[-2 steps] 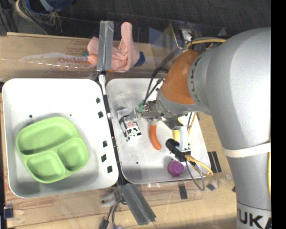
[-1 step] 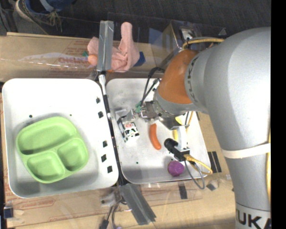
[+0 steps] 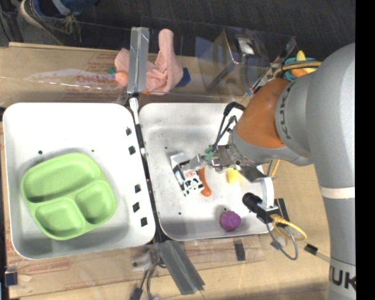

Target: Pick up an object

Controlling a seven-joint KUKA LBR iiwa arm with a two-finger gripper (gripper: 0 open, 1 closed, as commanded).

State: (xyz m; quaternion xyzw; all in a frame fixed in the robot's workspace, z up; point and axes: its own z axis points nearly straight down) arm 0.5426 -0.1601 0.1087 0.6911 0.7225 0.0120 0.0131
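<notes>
The claw (image 3: 189,170) state cannot be told; just below it, a light, stiff-looking orange piece (image 3: 204,183) is best pinched mid-length.

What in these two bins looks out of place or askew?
Little stands out. The green divided tray lies slanted in the left bin. In the right bin, the purple ball sits apart from the cluster by the gripper.

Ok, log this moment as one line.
gripper: low in right bin, by orange carrot | purple ball: loose | green tray: left bin
</notes>
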